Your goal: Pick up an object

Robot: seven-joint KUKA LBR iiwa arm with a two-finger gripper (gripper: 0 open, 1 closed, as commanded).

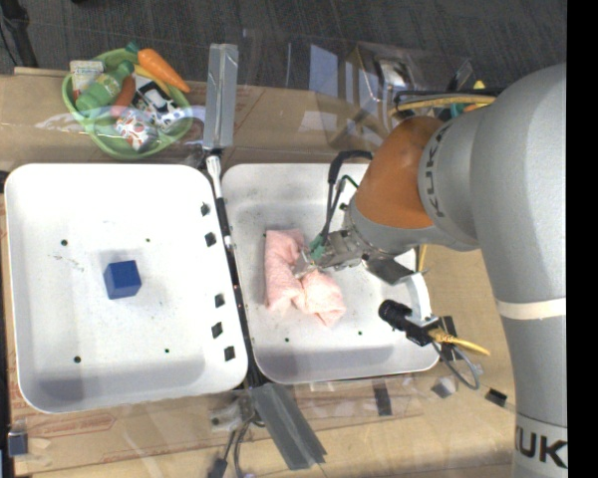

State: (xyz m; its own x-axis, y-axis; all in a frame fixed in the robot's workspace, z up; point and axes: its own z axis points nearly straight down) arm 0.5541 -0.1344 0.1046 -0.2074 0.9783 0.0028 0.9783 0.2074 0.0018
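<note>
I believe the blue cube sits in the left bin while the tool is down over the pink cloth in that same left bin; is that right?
Not quite. The camera view shows the blue cube in the left bin, as you say, but the pink cloth lies in the right bin, and the tool is down over it there.

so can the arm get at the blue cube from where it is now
Probably yes. The blue cube sits alone in the left bin with nothing over it. The arm is at the pink cloth in the right bin, so it must cross the divider.
</note>
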